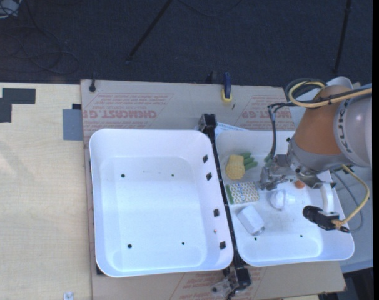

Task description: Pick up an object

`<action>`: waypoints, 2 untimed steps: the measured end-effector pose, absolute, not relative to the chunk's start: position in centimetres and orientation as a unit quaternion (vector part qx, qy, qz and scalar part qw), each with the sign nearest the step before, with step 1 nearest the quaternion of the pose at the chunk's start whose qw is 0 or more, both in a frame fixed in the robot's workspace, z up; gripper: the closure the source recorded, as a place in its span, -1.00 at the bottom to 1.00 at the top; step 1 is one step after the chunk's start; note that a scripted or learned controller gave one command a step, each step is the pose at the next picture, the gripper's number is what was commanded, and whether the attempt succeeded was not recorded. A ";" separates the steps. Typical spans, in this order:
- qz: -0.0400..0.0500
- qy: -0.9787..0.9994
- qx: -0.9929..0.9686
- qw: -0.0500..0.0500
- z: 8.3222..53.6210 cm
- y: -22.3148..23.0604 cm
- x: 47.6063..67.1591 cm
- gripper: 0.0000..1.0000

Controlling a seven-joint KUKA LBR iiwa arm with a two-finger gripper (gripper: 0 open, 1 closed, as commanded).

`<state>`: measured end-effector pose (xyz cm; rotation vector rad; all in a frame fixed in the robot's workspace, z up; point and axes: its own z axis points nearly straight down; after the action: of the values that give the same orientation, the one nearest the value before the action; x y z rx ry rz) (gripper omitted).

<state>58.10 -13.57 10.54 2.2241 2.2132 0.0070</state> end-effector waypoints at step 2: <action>-0.001 0.705 0.709 0.001 21.5 -19.4 51.1 1.00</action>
<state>51.10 -19.41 21.48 2.2268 2.2139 -0.0026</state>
